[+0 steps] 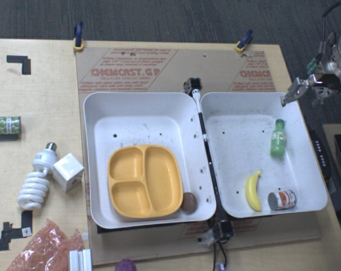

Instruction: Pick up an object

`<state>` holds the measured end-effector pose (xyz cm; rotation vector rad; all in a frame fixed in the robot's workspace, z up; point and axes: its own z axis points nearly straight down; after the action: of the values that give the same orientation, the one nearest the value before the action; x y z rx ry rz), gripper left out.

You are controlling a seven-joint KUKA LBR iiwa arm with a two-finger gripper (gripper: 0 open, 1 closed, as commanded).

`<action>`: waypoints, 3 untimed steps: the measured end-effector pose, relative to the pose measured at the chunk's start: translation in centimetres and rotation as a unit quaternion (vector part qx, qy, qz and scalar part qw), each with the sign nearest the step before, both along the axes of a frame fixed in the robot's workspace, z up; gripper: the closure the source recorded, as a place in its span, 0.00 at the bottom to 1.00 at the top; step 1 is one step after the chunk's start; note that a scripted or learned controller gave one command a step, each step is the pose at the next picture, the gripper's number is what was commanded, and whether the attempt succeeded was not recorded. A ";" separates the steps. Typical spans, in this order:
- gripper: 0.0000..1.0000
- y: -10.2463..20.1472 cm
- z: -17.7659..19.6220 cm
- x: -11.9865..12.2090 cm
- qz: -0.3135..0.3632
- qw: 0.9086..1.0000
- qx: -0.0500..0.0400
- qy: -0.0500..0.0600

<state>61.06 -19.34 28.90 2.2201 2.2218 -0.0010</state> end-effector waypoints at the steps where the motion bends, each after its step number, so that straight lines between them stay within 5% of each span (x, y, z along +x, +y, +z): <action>1: 0.00 -2.9 -10.4 4.7 0.001 1.000 0.000 0.000; 2: 0.00 -2.1 -19.7 4.9 0.002 1.000 0.003 0.002; 3: 1.00 -2.3 -18.6 4.9 0.003 1.000 0.000 -0.001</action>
<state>66.00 -21.64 10.29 2.2134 2.2274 0.0010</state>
